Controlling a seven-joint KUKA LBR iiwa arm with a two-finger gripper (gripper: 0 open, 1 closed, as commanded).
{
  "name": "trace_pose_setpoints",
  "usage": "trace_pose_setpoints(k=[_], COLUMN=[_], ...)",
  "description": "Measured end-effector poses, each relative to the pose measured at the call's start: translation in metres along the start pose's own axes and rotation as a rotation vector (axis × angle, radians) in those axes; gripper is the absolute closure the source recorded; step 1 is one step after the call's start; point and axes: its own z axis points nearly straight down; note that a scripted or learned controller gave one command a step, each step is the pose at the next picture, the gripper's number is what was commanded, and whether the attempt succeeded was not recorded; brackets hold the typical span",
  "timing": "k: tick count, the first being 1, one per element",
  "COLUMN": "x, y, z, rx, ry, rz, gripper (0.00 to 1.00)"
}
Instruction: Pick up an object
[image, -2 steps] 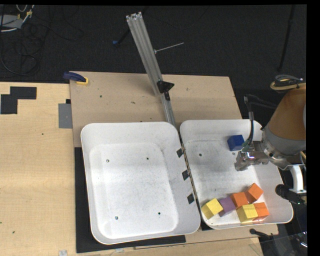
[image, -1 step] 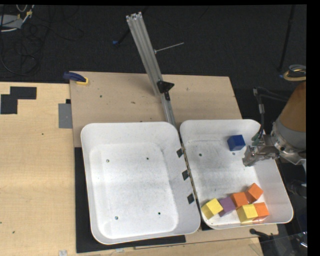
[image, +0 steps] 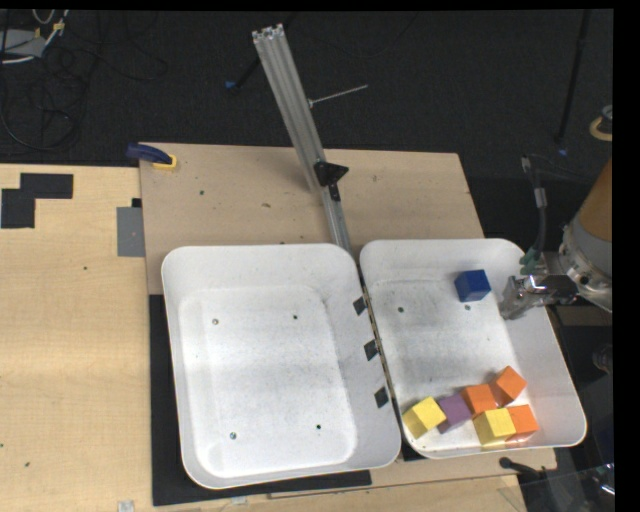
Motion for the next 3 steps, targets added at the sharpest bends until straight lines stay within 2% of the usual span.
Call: trace_pose_setpoints(k=[1,2,3], x=[0.045,0.096,0.144], y=[0.016,0.014,0.023], z=[0.005,0.015,0.027], rx=[0.004,0.007,0.009], ry=[0.002,0.004,0.003], rz=[-0.003,-0.003,-0.002], gripper=[1.00,1.00,1.00])
